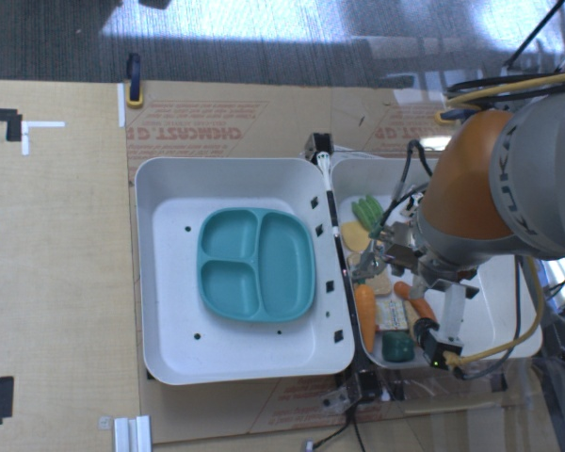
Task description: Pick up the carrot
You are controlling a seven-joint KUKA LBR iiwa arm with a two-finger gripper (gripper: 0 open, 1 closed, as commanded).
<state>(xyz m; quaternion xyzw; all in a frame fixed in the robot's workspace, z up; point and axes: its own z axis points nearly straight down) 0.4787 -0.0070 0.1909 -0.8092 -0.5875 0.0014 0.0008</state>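
The carrot [365, 314] is an orange, elongated piece lying lengthwise against the left wall of the right bin [508, 326], near its front. My gripper [379, 258] hangs low over the same bin, just behind the carrot's far end and slightly to its right. The grey arm with its orange band [471, 182] reaches in from the right and hides much of the bin's middle. I see nothing lifted from the bin.
A green leafy item [367, 209] and a pale yellow item [356, 237] lie behind the gripper. A smaller orange-red piece [417, 305], a dark green cup [397, 347] and a pale card-like item [392, 314] crowd the carrot's right. The left bin [160, 281] holds a teal divided plate [257, 265].
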